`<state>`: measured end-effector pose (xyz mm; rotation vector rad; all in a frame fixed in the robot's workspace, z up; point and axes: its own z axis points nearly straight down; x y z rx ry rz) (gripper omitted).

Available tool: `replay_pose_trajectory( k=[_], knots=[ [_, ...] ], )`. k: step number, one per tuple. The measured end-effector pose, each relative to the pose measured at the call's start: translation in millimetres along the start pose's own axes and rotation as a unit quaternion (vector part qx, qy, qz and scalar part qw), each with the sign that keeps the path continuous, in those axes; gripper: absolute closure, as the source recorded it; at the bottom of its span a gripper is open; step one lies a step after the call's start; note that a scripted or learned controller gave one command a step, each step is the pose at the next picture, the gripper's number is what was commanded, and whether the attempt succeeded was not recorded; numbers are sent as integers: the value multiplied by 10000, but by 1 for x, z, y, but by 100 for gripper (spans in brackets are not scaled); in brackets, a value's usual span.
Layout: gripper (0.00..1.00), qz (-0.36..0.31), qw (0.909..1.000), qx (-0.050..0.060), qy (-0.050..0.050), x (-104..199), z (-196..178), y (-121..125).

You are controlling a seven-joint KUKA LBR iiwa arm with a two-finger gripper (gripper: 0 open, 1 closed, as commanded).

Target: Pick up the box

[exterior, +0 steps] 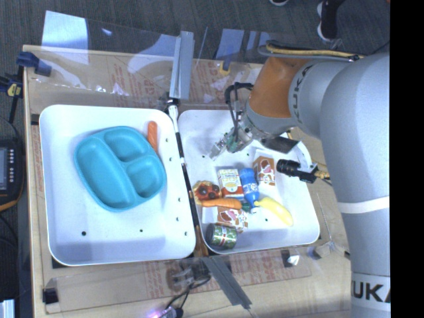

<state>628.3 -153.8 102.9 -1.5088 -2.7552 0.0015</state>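
Glossy white plastic forms both shallow bins. Left bin (59, 237) holds a smooth blue compartment tray (119, 166) and an orange carrot (153, 135) just beside it. Right bin (199, 128) holds the small printed box (228, 179) amid a blue bottle (250, 185), yellow banana (275, 210) and green can (224, 236). Above the box, the gripper (224, 144) hangs, perhaps empty; its state cannot be told.
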Motion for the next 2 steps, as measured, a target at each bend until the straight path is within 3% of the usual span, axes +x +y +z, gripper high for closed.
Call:
replay_pose_trajectory(
  k=[1, 2],
  knots=[
    [0, -1, 10000, 0, -1, 0, 0, 0],
    [0, -690, 9976, -12, -7, 7, 9, -89]
  ],
)
